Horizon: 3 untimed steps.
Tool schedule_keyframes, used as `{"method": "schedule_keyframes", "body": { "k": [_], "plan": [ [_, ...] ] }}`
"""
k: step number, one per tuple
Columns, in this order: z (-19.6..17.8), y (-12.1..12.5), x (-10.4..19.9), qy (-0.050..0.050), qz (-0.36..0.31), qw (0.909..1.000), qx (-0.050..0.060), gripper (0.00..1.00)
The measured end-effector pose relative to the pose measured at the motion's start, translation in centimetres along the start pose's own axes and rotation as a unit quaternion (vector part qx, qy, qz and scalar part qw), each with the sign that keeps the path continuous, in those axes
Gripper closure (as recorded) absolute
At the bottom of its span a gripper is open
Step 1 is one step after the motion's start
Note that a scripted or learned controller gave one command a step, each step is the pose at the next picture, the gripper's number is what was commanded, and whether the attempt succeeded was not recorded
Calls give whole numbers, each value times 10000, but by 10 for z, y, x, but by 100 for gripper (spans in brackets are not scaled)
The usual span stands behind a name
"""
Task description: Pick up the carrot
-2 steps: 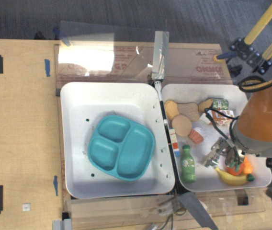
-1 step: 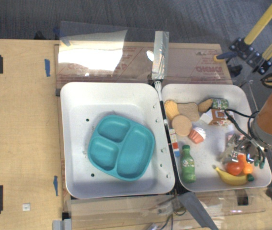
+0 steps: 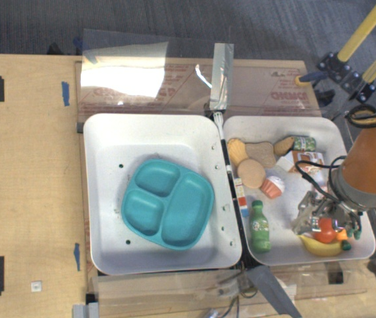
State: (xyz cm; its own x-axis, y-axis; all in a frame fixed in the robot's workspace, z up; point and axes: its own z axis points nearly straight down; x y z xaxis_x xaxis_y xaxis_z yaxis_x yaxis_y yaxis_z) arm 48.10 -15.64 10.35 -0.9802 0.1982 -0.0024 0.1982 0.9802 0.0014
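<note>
From the one overhead camera, the counter (image 3: pixel 29 177) carries two shallow white bins. The left bin (image 3: pixel 102 144) holds a teal divided plate (image 3: pixel 168 204). The right bin (image 3: pixel 357 244) is crowded: a green bottle (image 3: pixel 259 226) near its left wall, round tan food pieces (image 3: pixel 251 173) and a small packet (image 3: pixel 304 144) toward the far side, and a yellow banana (image 3: pixel 320 246) at the near right corner.

The arm's orange band (image 3: pixel 373 167) hangs over the right side of that bin, and the tool (image 3: pixel 324 224) is down in the near right corner. An orange-red piece, probably the carrot (image 3: pixel 327 230), lies right under it, touching the banana. Whether the tool is spread or closed, and whether it has hold of anything, I cannot tell; the metal parts blur together.

The risk is clutter. With the banana pressed against the carrot, a closing grasp could catch the banana instead, or nudge the carrot against the bin wall and slip off.
</note>
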Motion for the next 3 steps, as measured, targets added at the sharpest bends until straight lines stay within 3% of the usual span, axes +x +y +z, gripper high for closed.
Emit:
{"method": "schedule_keyframes", "body": {
  "k": [1, 2, 3],
  "plan": [
    [-83, 116, 22, -31, 882, 9961, -15, 100],
    [-81, 122, 24, -22, 1878, 9822, -4, 100],
    [-190, 113, 21, -53, 2416, 9704, -15, 100]
  ]
}}
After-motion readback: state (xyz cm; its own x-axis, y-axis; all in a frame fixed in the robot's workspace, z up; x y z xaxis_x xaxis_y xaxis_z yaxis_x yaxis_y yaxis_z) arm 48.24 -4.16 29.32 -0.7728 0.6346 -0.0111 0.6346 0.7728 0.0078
